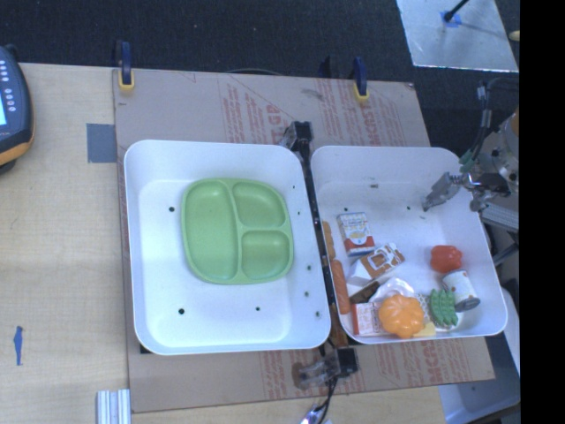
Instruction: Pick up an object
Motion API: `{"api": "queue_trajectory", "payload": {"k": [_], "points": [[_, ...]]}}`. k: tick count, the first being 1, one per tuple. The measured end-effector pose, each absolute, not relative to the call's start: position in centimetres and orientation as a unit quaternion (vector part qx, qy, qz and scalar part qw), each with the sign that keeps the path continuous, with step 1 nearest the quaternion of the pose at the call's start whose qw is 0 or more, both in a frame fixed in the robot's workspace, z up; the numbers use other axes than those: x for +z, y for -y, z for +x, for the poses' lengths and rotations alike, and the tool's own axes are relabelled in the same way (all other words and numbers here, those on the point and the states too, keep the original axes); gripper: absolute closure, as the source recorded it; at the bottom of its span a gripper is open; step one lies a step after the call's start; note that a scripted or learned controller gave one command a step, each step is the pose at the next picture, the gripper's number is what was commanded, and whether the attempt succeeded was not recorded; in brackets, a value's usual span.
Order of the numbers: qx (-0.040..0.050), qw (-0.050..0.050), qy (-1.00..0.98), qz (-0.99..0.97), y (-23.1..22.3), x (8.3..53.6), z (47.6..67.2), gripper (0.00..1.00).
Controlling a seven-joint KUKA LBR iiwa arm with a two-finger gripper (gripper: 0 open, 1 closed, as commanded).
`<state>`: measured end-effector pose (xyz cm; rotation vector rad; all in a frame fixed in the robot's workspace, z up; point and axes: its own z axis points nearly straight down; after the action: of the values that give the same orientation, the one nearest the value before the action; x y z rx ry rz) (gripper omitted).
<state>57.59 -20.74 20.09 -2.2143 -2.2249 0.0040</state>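
The right bin holds several small items in its near half. Among them are a red tomato-like ball, a small can, an orange round fruit, a green knobbly piece, a small white carton, a brown and white packet and a long orange stick. My gripper hangs at the bin's far right edge, above and beyond the tomato. Its two fingers are spread apart with nothing between them.
The left bin holds a green divided plate. A black divider bar runs between the bins. A yellow and black handheld unit lies at the bench's far left. Blue clamps pin the cardboard sheet at the back.
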Motion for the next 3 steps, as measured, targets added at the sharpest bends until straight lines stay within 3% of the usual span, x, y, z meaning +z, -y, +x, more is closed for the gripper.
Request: {"api": "queue_trajectory", "payload": {"k": [1, 2, 3], "points": [[0.0030, 0.005, 0.708, -0.706, 21.1, 14.2, 51.8, 0.00], [0.0013, 0.002, 0.710, -0.705, 20.8, 9.0, 53.6, 0.00], [0.0003, -0.002, 0.712, -0.702, 11.4, 9.3, 59.3, 0.00]]}}
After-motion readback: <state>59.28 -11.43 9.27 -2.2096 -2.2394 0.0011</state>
